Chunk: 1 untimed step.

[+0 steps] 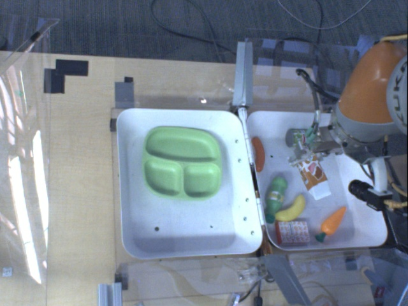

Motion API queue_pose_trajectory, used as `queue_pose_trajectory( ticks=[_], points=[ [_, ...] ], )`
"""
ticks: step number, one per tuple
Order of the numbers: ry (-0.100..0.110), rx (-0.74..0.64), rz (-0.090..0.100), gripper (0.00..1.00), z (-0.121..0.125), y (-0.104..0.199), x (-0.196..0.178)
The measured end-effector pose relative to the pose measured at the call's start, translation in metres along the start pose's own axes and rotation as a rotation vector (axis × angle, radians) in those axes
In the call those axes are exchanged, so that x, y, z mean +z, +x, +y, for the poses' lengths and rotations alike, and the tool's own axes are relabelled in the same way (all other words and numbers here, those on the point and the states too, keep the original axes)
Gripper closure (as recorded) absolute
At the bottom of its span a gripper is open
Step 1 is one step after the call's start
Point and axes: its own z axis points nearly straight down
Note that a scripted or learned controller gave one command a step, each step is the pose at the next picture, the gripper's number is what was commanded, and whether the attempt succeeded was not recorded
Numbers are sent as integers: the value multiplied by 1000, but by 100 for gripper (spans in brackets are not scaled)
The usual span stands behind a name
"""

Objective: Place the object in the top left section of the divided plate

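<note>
A green divided plate (183, 162) with three sections sits alone in the left bin (137, 234) of two white bins on the bench. To the plate's right, the right bin (370, 234) holds six items: one sausage (258, 153) nearest the plate, one green bottle (275, 197), one banana (291, 209), one red-and-white box (293, 232), one carrot (332, 222) and one small packet (313, 174) (its label too small to read). The arm's gripper (305, 146) hangs over the right bin, just above the packet and well right of the plate; whether it is open or closed cannot be made out. The arm is cut off at the frame's edge.
</note>
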Motion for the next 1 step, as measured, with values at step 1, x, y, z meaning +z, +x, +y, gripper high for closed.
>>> queue_pose_trajectory(
  ticks=[1],
  points=[
    [2, 20, 1, 100, 57, 47, -1]
  ],
)
